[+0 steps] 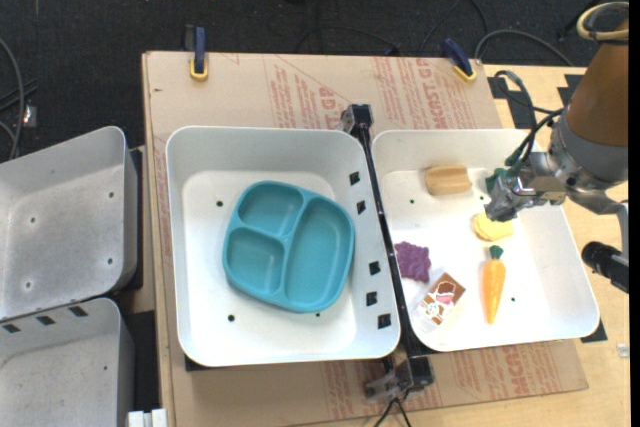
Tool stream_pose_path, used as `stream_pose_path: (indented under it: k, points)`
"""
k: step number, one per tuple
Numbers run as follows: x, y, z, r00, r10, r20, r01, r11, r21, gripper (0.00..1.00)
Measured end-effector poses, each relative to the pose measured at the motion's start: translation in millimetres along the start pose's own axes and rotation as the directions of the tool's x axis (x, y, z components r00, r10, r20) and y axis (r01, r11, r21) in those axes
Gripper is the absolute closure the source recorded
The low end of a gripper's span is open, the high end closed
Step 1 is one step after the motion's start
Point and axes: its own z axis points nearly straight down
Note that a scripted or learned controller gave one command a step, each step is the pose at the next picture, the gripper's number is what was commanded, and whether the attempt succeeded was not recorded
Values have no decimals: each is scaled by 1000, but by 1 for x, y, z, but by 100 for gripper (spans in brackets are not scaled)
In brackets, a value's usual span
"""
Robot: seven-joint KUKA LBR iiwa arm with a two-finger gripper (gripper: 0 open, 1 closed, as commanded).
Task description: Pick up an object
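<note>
Yellow piece (492, 229), right of centre in the right bin (575, 315): gripper (499, 205) directly over it, perhaps touching; finger state not discernible. Nothing lifted; pick outstanding.

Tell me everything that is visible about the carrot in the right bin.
The carrot is a small toy, orange with a green leafy top, and looks like smooth plastic. It lies flat on the floor of the right bin, near the front right, leaves pointing to the far side and tip toward the camera. It seems to touch nothing else: a yellow piece lies just beyond its top, a printed packet to its left.
</note>
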Motion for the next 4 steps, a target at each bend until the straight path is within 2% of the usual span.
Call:
stream_pose_path:
  k: [1, 3, 4]
  points:
    - [0, 1, -30, 1000, -1, 0, 1, 1000, 2, 100]
    - [108, 22, -19, 1000, -5, -2, 5, 1000, 5, 100]
    - [166, 41, -15, 1000, -4, -1, 4, 1000, 2, 100]
